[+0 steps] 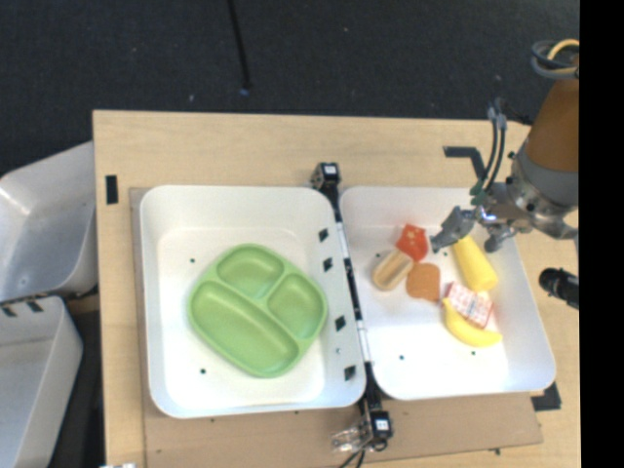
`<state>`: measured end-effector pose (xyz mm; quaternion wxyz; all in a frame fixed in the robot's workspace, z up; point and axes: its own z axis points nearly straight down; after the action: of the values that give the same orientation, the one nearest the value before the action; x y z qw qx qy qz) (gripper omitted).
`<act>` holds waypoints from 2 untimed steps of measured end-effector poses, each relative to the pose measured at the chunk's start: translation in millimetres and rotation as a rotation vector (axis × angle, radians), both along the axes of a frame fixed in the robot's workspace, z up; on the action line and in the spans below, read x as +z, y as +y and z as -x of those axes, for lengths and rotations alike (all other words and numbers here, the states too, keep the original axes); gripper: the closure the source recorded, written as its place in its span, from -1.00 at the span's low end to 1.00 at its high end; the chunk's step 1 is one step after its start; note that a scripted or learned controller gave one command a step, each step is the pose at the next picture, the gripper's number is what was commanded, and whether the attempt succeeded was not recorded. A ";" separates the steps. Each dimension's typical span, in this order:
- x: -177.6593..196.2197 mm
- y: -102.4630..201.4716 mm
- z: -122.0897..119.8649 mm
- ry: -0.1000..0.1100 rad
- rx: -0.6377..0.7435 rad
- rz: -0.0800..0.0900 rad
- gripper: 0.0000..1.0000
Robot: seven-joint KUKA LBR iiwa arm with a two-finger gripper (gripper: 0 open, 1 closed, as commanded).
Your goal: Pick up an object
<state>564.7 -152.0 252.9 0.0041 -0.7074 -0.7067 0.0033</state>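
Observation:
The right bin (507,373) holds several toy foods. A red piece (412,241), a tan bun (391,270) and a brown round piece (423,282) lie near its middle. A yellow block (475,266) lies to their right, with a banana (470,330) in front of it and a pink-and-white packet (472,306) resting on the banana. My gripper (474,234) reaches in from the right and stands open over the far end of the yellow block. Nothing sits between its fingers (450,231).
The left bin (161,378) holds a green divided plate (257,308). A ridge with black clips (343,271) separates the two bins. The grey arm with its orange band (552,135) hangs over the right bin's far right corner.

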 end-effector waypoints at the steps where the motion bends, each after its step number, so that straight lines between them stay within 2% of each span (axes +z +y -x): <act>1: 6.1 0.1 -2.2 -0.012 0.002 0.002 -1.00; 2: -36.5 3.1 -3.5 -0.009 0.000 0.003 -1.00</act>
<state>568.3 -148.9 216.4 0.0000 -0.7074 -0.7068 0.0012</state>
